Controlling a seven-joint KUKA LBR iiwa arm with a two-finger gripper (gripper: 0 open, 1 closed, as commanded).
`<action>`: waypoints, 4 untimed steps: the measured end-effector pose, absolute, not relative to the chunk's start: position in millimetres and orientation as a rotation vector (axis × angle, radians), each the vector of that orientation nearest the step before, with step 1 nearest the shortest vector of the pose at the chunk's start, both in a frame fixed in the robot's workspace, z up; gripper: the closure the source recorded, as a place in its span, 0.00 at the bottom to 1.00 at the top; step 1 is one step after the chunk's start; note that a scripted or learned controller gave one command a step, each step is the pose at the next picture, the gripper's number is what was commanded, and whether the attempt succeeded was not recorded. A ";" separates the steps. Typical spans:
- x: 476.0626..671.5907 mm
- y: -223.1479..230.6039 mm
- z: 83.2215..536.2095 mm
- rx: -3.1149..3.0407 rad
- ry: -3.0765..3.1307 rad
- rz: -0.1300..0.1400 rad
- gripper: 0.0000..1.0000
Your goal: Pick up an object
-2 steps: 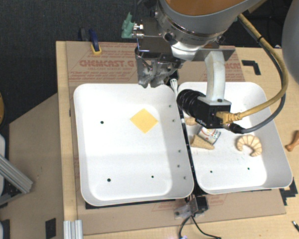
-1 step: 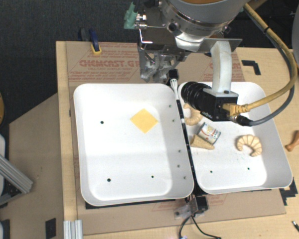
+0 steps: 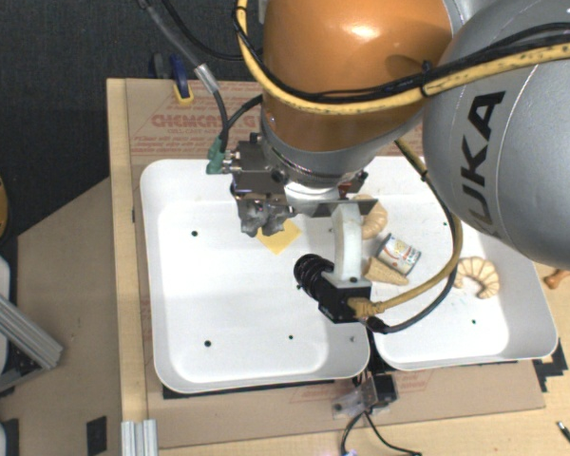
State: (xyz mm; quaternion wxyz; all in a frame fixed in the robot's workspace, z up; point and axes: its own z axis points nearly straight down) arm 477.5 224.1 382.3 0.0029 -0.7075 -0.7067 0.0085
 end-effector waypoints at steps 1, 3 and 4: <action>479.4 224.2 545.2 -2.224 -2.228 -0.031 1.00; 477.2 223.9 367.3 -2.218 -2.215 0.029 1.00; 492.6 206.1 536.9 -2.230 -2.225 -0.032 1.00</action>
